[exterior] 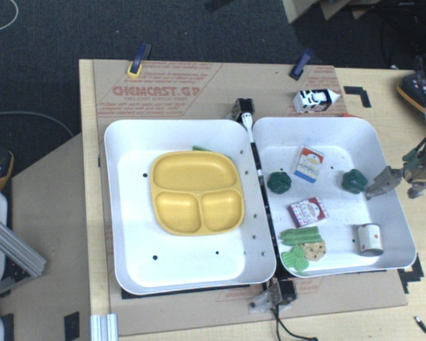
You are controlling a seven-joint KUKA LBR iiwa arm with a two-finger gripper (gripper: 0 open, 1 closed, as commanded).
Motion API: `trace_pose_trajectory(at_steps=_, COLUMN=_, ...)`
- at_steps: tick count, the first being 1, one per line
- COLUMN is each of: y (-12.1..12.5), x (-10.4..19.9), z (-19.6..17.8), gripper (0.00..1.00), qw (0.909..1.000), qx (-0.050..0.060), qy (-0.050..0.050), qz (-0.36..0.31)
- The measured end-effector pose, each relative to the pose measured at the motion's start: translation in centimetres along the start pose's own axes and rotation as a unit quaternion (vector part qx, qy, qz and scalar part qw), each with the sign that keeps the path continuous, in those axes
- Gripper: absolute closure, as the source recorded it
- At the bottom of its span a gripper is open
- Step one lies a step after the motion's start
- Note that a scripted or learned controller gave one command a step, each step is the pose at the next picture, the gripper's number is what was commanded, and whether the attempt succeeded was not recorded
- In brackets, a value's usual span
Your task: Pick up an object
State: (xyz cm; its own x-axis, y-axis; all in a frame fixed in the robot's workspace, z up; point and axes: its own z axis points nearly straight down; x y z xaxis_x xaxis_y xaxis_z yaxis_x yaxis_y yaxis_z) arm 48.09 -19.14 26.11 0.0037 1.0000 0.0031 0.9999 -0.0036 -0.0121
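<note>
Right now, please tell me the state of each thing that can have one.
Yellow tray: upright in left bin, compartments bare.
Silver can: lying on its side in right bin.
Gripper: at right bin's edge, beside green ball.

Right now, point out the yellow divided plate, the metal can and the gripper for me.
yellow divided plate (197,190): camera view, on the ridge between its compartments.
metal can (370,238): camera view, on its side wall.
gripper (385,182): camera view, on the grey fingertip end over the right bin's edge.
</note>
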Motion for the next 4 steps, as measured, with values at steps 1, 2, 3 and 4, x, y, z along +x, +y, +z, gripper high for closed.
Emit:
trace_pose_trajectory(at_steps=1, y=0.2, x=0.0, z=-0.6, gripper=0.00, qw=1.0000, qx=-0.006, qy=-0.002, qz=-0.002)
trace_pose_trajectory(at_steps=2, y=1.0, x=-0.5, z=4.3, gripper=0.00, qw=1.0000, qx=-0.003, qy=0.000, qz=-0.001)
trace_pose_trajectory(at_steps=3, y=1.0, x=-0.8, z=10.5, gripper=0.00, qw=1.0000, qx=-0.004, qy=0.000, qz=-0.001)
trace_pose_trajectory(at_steps=4, y=1.1, x=-0.1, z=14.8, gripper=0.00, qw=1.0000, qx=-0.004, qy=0.000, qz=-0.002)
